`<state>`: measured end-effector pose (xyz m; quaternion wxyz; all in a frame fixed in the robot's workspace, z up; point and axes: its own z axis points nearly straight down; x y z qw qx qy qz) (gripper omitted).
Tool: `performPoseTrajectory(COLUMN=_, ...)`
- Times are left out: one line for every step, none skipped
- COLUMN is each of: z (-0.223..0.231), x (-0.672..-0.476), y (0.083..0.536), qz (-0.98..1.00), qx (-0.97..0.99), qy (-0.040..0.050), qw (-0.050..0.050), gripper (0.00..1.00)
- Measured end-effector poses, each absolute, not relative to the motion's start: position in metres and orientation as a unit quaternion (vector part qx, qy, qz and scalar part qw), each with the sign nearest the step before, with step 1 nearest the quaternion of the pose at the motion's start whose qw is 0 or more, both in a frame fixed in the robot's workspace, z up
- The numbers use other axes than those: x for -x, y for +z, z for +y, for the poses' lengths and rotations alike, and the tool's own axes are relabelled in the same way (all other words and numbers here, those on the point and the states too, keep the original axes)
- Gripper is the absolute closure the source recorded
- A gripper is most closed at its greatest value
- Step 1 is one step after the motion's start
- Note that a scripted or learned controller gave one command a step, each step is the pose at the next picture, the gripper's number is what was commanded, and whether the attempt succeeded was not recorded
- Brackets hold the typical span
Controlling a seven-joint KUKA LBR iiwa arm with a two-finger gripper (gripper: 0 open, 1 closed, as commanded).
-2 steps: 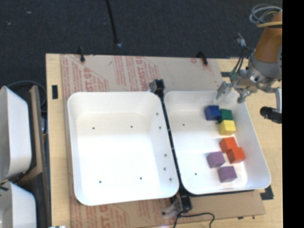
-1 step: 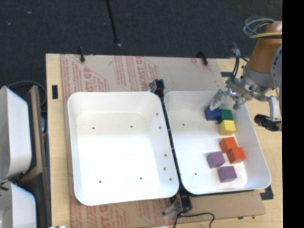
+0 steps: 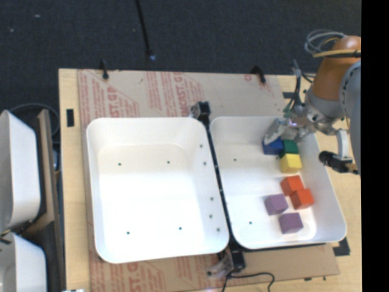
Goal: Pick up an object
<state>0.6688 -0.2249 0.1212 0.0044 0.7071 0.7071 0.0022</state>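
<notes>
Purple block [image 3: 290,222] lowest in right bin [image 3: 243,163], nearest lens. Fingers [image 3: 275,128] low at bin's 1 o'clock corner, touching blue block [image 3: 273,146]; spread or pinching, cannot tell. Green block [image 3: 290,146] and yellow block [image 3: 290,162] just beside, toward 5 o'clock. Step: reach for blue block. Next: close squarely, lift clear of green neighbour.

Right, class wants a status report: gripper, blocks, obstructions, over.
Gripper low over right bin's far end, at blue block. Grip unconfirmed. Green block and yellow block crowd alongside.
</notes>
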Motion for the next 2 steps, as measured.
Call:
performPoseTrajectory(z=-0.219, x=-0.672, y=0.132, qz=0.709, qx=-0.705, qy=0.0061, qw=0.004, gripper=1.00)
performPoseTrajectory(z=-0.226, x=-0.681, y=0.187, qz=0.707, qx=-0.707, qy=0.0014, qw=0.003, gripper=1.00)
